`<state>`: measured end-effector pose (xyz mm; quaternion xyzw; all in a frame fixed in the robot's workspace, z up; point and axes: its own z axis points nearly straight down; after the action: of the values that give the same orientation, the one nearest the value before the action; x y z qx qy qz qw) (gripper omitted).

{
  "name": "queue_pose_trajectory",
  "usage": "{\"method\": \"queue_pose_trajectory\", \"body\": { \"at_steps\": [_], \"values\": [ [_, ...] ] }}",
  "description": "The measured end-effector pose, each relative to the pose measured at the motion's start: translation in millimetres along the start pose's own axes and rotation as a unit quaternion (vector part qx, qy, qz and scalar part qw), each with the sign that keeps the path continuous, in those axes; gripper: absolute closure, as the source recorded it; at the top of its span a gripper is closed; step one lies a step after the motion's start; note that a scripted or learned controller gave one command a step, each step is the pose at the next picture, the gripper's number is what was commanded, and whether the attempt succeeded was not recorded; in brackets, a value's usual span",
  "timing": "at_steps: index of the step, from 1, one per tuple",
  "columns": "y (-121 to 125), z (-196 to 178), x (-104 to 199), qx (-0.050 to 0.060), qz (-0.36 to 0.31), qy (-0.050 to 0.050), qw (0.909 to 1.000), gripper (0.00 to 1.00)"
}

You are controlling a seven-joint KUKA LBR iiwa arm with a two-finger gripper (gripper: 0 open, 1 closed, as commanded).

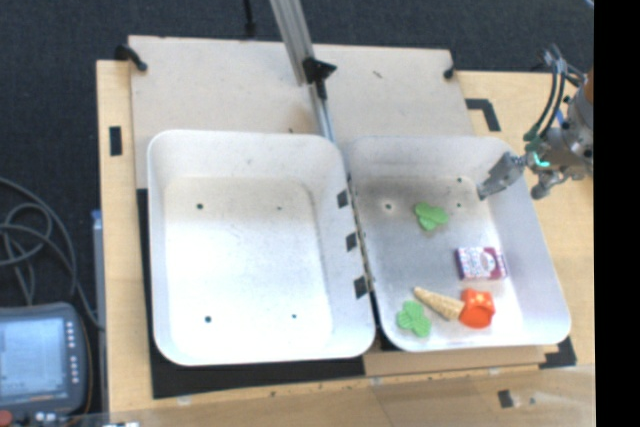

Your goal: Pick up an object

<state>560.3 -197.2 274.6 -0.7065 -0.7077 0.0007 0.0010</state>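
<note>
On the bench [115, 215], two white bins are set side by side; an aluminium post [285, 5] is seen behind them. Held in the right bin [540, 255] are a purple carton [479, 262], its print unreadable, a cone [436, 303], an orange piece [477, 309] and two green pieces [431, 215] [413, 318]. The gripper [515, 177] is positioned at that bin's far right rim, its jaws spread apart with nothing between them.

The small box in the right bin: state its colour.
The small box is purple with a white patch, seen in the camera view.

- I am seeing print on the small purple carton [479, 262] in the right bin [540, 245], but I am not making out any words.
</note>
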Motion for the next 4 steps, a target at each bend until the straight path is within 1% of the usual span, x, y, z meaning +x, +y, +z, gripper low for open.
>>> {"method": "queue_pose_trajectory", "body": {
  "at_steps": [1,2,3,4],
  "values": [
    [0.8,-2.4,0.2,-0.002,0.0,-0.001,1.0,0.0],
    [5.2,40.8,1.2,0.0,0.001,-0.001,1.0,0.0],
    [5.9,99.5,-8.9,0.001,0.002,-0.001,1.0,0.0],
    [11.4,143.6,-10.9,0.0,0.003,-0.001,1.0,0.0]
  ]
}}
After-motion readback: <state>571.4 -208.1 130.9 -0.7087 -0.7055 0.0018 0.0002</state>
